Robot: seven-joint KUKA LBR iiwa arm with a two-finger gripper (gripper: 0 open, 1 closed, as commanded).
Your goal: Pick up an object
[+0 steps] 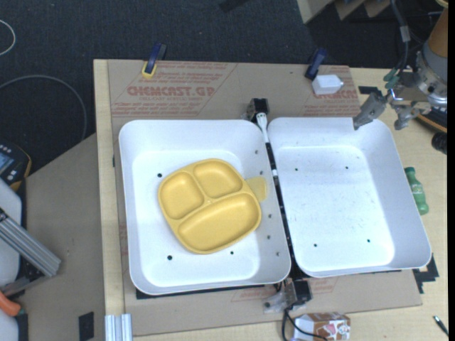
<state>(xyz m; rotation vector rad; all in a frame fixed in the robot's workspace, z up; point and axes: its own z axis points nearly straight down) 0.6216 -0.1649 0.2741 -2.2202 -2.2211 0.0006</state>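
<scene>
A yellow three-compartment plate point(208, 204) lies flat in the left white bin point(135, 190), a little right of its middle, with a small tab pointing toward the divider between the bins. My gripper point(385, 112) hangs over the far right corner of the right white bin point(398, 190), well away from the plate. Its two fingers stand apart, so it is open with nothing between them.
A green object point(416, 189) lies on the bench just outside the right bin's right rim. A white block point(327, 84) and blue clamps point(152, 60) sit on the cardboard behind the bins. A small packet point(328, 327) lies at the front edge.
</scene>
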